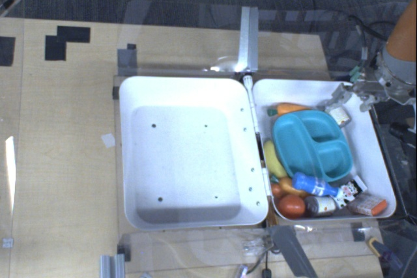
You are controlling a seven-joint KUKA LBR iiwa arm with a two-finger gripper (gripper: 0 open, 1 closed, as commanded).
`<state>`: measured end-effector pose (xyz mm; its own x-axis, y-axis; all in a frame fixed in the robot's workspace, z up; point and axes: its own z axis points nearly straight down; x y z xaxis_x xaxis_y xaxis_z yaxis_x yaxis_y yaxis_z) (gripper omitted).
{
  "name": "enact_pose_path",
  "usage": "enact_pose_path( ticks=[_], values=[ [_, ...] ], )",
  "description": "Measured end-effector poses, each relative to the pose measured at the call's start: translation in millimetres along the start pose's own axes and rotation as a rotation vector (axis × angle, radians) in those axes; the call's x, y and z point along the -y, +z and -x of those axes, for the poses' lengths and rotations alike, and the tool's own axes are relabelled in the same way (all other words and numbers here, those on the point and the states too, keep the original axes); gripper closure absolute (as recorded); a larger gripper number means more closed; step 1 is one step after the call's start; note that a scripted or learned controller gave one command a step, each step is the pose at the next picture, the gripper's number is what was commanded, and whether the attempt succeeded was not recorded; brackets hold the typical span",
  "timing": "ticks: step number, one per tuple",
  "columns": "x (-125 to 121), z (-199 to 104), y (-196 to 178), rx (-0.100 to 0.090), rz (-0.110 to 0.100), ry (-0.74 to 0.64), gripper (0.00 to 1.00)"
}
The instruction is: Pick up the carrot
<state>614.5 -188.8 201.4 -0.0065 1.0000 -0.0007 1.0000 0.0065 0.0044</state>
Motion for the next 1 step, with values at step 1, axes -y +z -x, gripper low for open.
enact_pose_path(
  ticks=[1],
  values=[
    [-55.9, -107.0, 69.0, -0.001, 0.0, 0.055, 0.0]
  ],
)
